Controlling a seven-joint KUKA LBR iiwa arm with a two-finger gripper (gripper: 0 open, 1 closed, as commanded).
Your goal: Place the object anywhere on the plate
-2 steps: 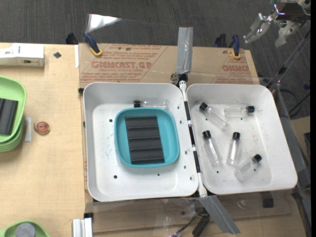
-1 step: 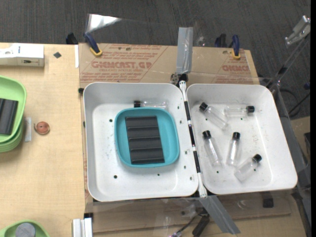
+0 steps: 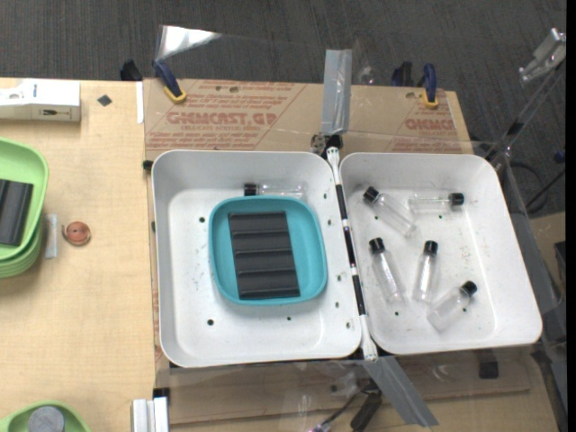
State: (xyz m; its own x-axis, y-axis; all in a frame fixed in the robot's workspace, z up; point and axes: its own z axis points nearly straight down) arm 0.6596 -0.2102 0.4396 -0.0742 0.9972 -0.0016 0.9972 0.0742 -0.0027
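Nearest the camera, the front rims of the two bins meet at a centre seam, so a carry from one bin to the other is short.

Right bin (image 3: 504, 327): five clear vials with black caps lie loose on its floor, on their sides and at differing angles, as scattered stock would lie. One vial (image 3: 447, 310) rests near the front right. A second (image 3: 425, 271) and a third (image 3: 384, 269) lie side by side in the middle, close but apart. A fourth (image 3: 387, 209) lies slanted toward the back left, and a fifth (image 3: 436, 204) lies almost level beside it at the back. These appear to be the supply for the task; none is on the plate.

Left bin (image 3: 180, 327): a teal plate (image 3: 310, 250) sits about central, flat on the floor. A dark ribbed insert (image 3: 262, 254) covers most of its middle, leaving the teal margin bare. In my judgement a round vial would settle in the ribs rather than roll off. A sixth vial (image 3: 270, 190) lies just behind the plate's back edge, on the bin floor, not on the plate.

Gripper: state cannot be told from this view. No vial is held.

Behind the bins lies a printed cardboard sheet (image 3: 270, 115), clamped at two points, presumably to keep it from shifting.
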